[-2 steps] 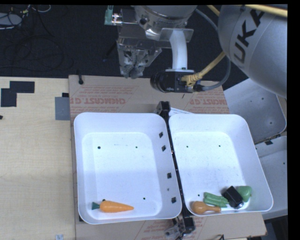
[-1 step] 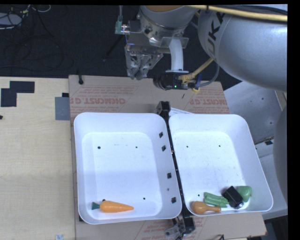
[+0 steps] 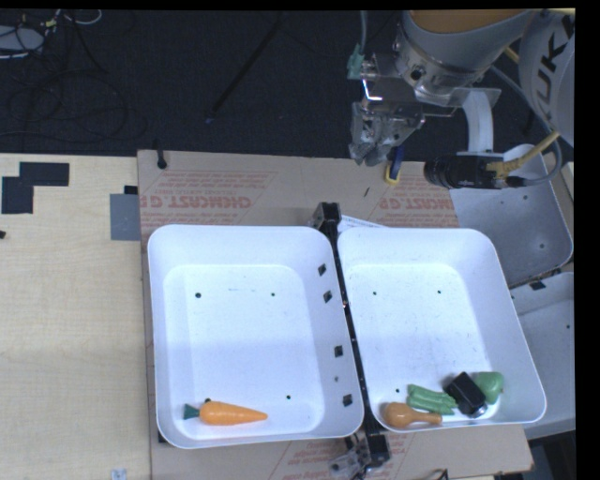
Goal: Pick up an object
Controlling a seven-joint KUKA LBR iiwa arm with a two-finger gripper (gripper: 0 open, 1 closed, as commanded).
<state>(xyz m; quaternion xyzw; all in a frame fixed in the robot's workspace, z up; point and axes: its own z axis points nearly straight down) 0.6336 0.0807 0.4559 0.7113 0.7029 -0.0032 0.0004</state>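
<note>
Camera view: 2 white bins on the bench.
Gripper: raised beyond the bins' far edge; jaws' spacing cannot be told.
Left bin: toy carrot near front wall.
Right bin: front corner holds tan gourd, green pods, black block, green piece.

We see the arm at about one o'clock: a rounded grey shell with an orange band on top and dark lettering on the white casing at two o'clock. Below hangs a metallic gripper, a yellow cable trailing toward three o'clock
</note>
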